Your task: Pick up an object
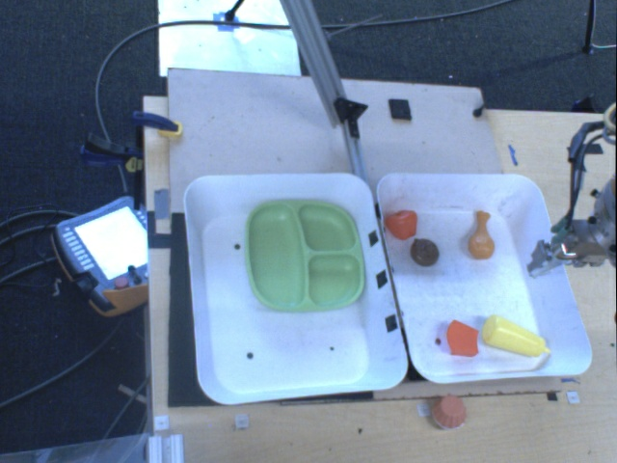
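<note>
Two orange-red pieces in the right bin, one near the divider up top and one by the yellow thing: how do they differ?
The upper red piece lies at the bin's far left corner, apart from its neighbours; the lower red piece lies near the front, right beside the yellow object. The upper one looks rounder, the lower one more angular and wedge-like. Both are small, orange-red, and rest in the right bin.

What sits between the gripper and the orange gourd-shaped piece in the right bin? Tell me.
Nothing visible does. The gripper hangs at the right bin's right rim, and bare white floor runs from it left to the orange gourd-shaped piece. The brown ball and red block lie beyond it.
</note>
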Action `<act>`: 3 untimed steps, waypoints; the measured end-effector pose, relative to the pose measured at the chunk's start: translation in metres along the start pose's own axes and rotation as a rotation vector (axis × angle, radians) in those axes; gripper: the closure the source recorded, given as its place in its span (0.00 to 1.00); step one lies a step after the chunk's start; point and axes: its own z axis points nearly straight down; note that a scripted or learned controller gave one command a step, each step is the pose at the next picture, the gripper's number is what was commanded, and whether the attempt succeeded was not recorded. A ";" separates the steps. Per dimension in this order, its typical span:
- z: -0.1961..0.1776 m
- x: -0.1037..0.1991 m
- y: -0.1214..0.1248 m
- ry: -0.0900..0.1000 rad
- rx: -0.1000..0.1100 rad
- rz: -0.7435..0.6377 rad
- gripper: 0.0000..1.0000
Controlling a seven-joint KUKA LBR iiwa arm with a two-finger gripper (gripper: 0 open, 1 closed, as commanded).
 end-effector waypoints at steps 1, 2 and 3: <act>-0.003 0.047 0.024 0.002 0.001 -0.004 1.00; 0.005 0.098 0.046 0.002 0.002 -0.005 1.00; 0.014 0.154 0.052 0.004 0.005 -0.005 1.00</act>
